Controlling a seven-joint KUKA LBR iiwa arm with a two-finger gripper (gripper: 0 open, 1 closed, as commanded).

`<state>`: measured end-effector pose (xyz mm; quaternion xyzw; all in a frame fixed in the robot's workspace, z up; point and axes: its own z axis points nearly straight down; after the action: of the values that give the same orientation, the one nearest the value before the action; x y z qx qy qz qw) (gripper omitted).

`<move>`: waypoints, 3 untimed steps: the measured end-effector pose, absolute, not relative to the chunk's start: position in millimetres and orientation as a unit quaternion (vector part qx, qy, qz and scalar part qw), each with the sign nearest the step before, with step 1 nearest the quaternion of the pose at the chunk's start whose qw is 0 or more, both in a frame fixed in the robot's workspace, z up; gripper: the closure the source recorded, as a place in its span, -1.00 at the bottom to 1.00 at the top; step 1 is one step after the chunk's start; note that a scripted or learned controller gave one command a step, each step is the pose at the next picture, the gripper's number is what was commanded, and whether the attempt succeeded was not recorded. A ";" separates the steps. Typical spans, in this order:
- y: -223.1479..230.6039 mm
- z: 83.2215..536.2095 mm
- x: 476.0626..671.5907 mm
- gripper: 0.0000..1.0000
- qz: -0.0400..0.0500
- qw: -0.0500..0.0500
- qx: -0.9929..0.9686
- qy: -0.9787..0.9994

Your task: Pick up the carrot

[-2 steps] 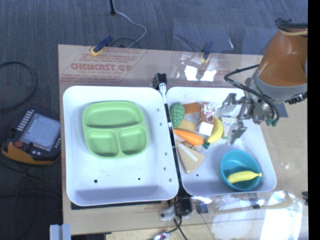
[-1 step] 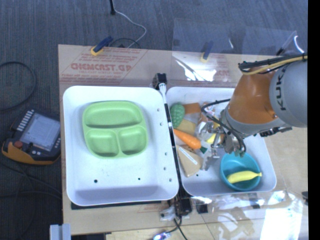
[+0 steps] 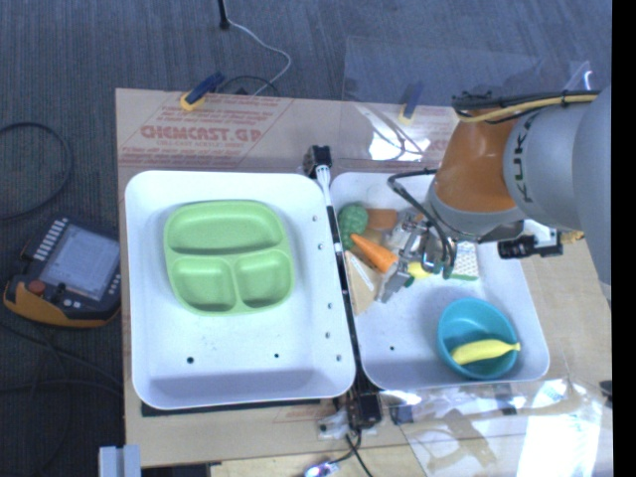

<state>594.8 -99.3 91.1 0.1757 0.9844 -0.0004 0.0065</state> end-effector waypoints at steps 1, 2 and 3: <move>-97.5 91.3 648.1 -1.00 -0.001 -0.006 0.255 0.967; -109.3 91.1 580.4 -1.00 0.002 0.007 0.350 0.937; -109.0 102.9 582.7 1.00 0.002 0.011 0.349 0.937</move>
<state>582.7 -109.0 102.9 0.3486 0.9372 0.0016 0.0105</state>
